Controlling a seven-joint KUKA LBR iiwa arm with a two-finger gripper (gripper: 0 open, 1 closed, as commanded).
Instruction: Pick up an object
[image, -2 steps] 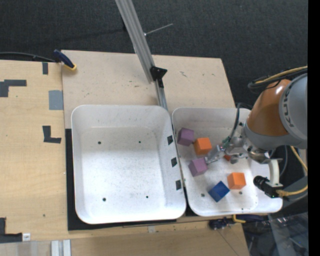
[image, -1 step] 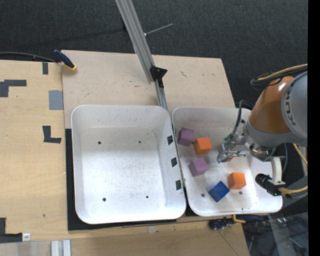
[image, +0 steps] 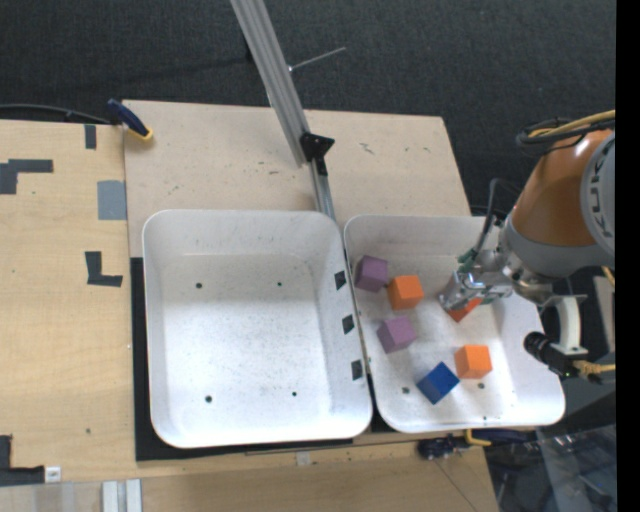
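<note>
Pale wooden bench (image: 250, 160) — two white bins, left bin (image: 160, 330) and right bin (image: 520, 400), side by side on it

You have five small blocks loose in the right bin (image: 520, 405) — two purple (image: 372, 272) (image: 396, 334), two orange (image: 406, 292) (image: 473, 361), one blue (image: 437, 383). A red-orange piece (image: 461, 311) sits at the gripper (image: 462, 300) — mostly hidden.

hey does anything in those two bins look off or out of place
Nothing stands out. The blocks lie loose in the right bin: two purple, two orange and a blue block. A reddish-orange piece sits right under the gripper; whether it is gripped is unclear.
</note>
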